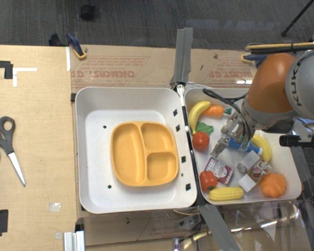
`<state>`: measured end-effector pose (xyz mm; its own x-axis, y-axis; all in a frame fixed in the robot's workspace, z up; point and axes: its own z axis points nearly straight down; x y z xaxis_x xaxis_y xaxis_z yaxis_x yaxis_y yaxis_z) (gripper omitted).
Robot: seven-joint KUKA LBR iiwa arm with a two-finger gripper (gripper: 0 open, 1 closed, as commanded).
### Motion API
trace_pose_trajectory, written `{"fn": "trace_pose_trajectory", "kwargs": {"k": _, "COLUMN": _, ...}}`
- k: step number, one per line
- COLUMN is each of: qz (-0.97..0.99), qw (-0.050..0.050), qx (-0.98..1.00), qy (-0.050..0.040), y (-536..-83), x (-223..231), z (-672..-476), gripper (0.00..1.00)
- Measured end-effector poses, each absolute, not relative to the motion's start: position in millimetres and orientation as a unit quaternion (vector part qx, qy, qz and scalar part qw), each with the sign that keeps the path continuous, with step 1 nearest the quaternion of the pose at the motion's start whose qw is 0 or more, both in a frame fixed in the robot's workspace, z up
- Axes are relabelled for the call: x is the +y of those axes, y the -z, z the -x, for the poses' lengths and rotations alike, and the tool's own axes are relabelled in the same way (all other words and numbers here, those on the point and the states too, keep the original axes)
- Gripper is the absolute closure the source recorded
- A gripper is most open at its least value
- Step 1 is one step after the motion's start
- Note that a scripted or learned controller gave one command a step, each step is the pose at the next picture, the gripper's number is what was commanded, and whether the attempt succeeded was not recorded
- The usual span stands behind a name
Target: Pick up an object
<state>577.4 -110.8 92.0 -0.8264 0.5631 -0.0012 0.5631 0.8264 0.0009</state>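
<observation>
The arm (282,88) reaches in from the right over the right bin (295,192), its orange band above the wrist. The claw (227,140) hangs low among the toys in that bin, pointing down and to the left. Whether its fingers are spread or closed cannot be told from this angle, and nothing is plainly seen between them.

The right bin is crowded. A banana (198,114) lies at the upper left, its long axis running from upper right to lower left, curved along the bin's left wall. Just right of it sits a small orange carrot (215,110), and below it a green leafy piece (204,128). A red tomato (201,140) rests near the left wall, just left of the claw. A second banana (262,146) lies right of the claw, slanting down to the right, beside a blue item (243,145). Lower down sit a snack packet (219,170), a red pepper (208,180), and a corn cob (226,193) lying almost level along the near edge. An orange fruit (273,185) fills the lower right corner, with a small white block (247,182) beside it.

The left bin (89,140) holds a yellow divided plate (145,153), with bare floor all round it. On the worktop (31,140) to the left lie scissors (9,145), well apart from both bins.
</observation>
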Motion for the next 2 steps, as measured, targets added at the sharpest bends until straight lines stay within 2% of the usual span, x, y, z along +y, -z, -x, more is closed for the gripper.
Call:
{"fn": "trace_pose_trajectory", "kwargs": {"k": 1, "qz": -0.293, "qw": 0.002, "qx": 0.956, "qy": 0.0002, "y": -102, "x": -111, "z": -578.6, "gripper": 1.00}}
{"fn": "trace_pose_trajectory", "kwargs": {"k": 2, "qz": -0.369, "qw": 0.002, "qx": 0.929, "qy": 0.0005, "y": -243, "x": -77, "z": -623.6, "gripper": 1.00}}
